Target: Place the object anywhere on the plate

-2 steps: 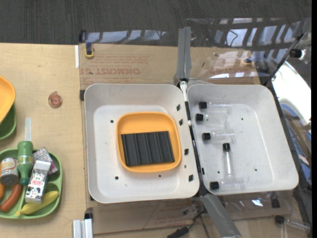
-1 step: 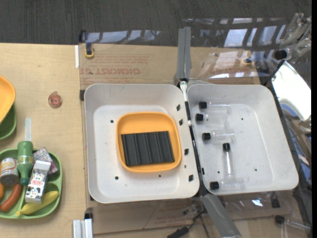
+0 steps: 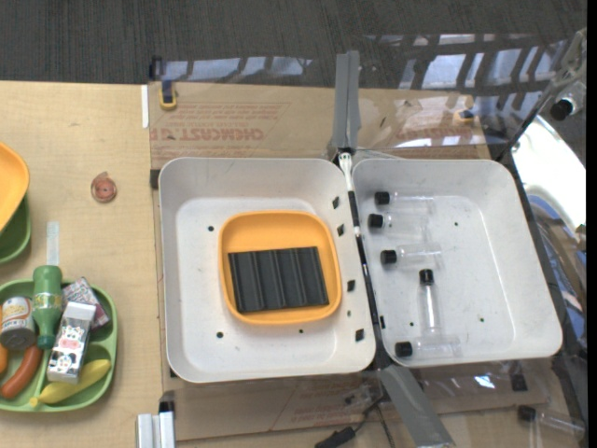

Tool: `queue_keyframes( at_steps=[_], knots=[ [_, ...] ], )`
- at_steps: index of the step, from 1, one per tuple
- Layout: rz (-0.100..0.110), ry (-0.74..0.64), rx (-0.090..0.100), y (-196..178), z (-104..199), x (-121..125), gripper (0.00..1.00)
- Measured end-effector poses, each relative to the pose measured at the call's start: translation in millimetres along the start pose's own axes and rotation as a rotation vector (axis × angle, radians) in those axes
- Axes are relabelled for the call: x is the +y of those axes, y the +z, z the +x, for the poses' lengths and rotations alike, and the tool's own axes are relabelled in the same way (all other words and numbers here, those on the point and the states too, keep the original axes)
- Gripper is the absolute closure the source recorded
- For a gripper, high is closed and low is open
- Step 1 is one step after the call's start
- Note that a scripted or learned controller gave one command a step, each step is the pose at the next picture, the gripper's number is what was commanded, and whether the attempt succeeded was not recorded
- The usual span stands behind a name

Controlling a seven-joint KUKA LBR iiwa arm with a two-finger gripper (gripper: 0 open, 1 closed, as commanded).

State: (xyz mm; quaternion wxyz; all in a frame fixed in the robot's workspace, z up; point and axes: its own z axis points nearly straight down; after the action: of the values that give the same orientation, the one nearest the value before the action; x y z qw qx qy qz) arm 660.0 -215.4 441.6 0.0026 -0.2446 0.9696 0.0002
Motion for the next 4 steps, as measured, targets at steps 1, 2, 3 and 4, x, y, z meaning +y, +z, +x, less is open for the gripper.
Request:
queue_keyframes(
  at_steps=[1, 2, 3, 4],
  knots=[
    [-0.002, -0.248, 0.001, 0.1, -14.1, 26.4, 1.0],
    [-0.001, -0.504, -0.001, 0.0, 2.9, -5.5, 1.0],
    [-0.004, -0.743, 0.0, 0.4, -28.1, 52.1, 1.0],
    [-0.003, -1.044, -0.001, 0.9, 3.0, -5.5, 1.0]
  ],
)
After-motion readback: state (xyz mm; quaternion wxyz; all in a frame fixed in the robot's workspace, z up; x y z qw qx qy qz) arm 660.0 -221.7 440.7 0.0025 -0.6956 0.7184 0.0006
